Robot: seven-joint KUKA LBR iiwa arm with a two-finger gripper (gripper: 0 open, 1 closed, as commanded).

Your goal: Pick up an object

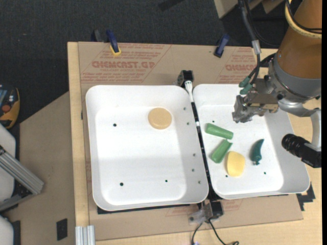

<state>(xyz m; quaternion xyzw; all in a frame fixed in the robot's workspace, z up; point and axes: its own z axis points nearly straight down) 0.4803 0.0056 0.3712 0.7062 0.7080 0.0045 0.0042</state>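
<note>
Green cylinder [219, 131] in right bin [291, 185], just below-left of gripper [244, 115], jaw state unclear

Red lettering reading "CHEMCAST GP" runs across the brown board [134, 59] behind the bins. A second red print at its right end is too cut off to read.

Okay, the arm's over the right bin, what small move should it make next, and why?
Probably ease the gripper down and a little left toward the green piece. It hangs above the right bin with nothing visibly held, and that piece lies nearest, apart from the others.
</note>
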